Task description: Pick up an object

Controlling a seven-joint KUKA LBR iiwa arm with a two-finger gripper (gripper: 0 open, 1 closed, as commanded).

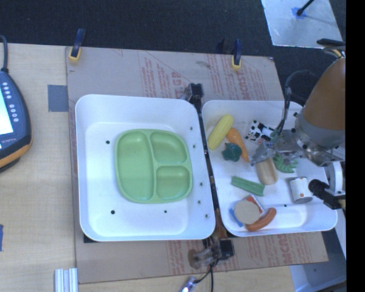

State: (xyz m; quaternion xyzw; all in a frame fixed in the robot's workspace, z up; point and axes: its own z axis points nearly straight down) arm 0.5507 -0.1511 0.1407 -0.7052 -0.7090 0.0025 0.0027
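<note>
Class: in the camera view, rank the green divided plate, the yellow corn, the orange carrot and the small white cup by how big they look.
1. green divided plate
2. yellow corn
3. orange carrot
4. white cup

Carrot and cup look close; not firmly ranked.

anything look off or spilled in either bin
Nothing is spilled or broken. The toy food in the right bin lies in a loose jumble, the corn cob leaning across the carrot. The green divided plate sits flat in the left bin.
</note>
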